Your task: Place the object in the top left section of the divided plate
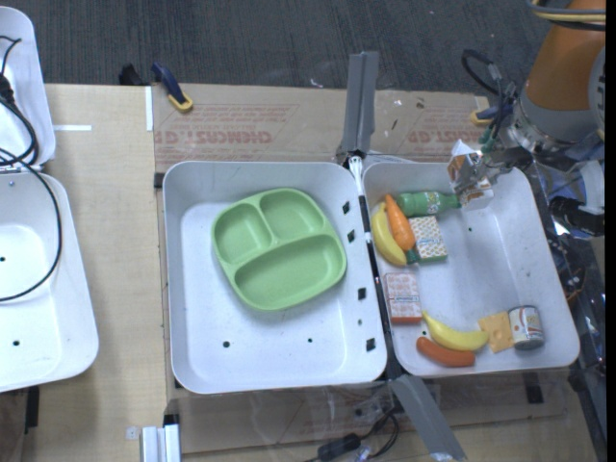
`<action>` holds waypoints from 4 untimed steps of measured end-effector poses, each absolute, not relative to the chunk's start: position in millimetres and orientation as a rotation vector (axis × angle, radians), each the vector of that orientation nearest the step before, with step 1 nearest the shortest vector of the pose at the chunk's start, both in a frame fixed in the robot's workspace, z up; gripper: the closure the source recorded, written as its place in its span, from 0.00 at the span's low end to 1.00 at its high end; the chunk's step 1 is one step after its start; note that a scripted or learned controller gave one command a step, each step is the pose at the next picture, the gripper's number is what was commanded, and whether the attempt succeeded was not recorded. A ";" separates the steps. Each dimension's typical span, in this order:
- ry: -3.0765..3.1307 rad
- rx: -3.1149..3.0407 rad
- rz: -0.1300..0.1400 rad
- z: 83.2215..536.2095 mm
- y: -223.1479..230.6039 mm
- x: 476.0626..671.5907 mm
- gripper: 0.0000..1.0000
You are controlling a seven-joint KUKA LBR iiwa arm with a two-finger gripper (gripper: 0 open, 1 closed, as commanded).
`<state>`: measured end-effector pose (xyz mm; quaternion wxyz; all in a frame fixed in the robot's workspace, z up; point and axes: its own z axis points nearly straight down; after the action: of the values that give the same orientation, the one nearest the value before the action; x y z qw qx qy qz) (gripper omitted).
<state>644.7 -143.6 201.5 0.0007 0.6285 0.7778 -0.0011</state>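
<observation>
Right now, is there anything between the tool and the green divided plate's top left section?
The raised rims where the two bins meet lie between the tool and the plate. The plate's top left section holds nothing.

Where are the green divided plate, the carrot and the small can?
green divided plate point(289, 272): camera view, floor of its large lower section.
carrot point(399, 222): camera view, middle of its orange body.
small can point(526, 327): camera view, its side label.
</observation>
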 end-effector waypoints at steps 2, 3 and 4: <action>2.555 1.831 -0.003 191.0 21.8 592.4 1.00; 2.357 2.078 -0.005 266.3 -22.8 573.7 1.00; 2.606 1.759 -0.005 189.9 8.3 568.6 1.00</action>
<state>568.6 8.3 189.9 -0.0013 0.5594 0.8289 -0.0016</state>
